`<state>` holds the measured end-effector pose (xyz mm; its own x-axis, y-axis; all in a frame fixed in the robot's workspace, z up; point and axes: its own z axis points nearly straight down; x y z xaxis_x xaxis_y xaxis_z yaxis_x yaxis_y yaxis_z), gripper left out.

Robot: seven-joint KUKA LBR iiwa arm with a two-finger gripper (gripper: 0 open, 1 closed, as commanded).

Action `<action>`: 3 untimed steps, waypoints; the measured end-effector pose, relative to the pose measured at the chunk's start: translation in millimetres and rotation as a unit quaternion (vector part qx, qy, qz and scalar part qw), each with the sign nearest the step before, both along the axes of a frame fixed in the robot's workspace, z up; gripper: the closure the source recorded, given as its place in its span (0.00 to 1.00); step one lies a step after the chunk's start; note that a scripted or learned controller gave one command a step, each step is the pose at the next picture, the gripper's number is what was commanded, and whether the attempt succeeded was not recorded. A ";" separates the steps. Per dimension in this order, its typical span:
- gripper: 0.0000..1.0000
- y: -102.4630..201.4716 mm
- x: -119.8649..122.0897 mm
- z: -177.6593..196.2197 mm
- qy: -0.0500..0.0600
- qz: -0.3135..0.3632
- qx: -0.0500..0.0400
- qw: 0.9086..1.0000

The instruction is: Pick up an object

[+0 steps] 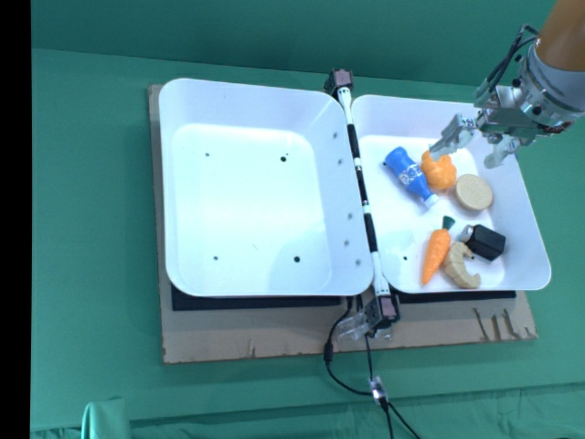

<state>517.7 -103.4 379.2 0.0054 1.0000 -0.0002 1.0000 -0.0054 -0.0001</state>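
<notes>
hand (475,144) above right bin (526,218), fingers spread wide, holding nothing | orange fruit (440,172) just below hand | blue bottle (408,176) left of fruit | carrot (435,252) nearer the front rim

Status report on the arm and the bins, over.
Gripper open above right bin, holding nothing. Orange toy just below it. Blue bottle touching that toy.

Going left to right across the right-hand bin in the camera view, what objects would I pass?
Blue bottle → carrot → tan round disc. The small orange object, the black object and the beige piece overlap these in left-right position, so they are left out.
</notes>
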 end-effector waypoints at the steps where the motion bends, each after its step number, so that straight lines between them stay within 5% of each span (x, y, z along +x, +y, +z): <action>1: 0.00 0.0 0.0 0.0 0.000 0.000 0.000 1.000; 3: 0.00 -11.9 3.6 -118.6 0.004 0.000 0.000 1.000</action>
<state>521.3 -115.3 260.6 0.0060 1.0000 0.0000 1.0000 -0.0060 -0.0072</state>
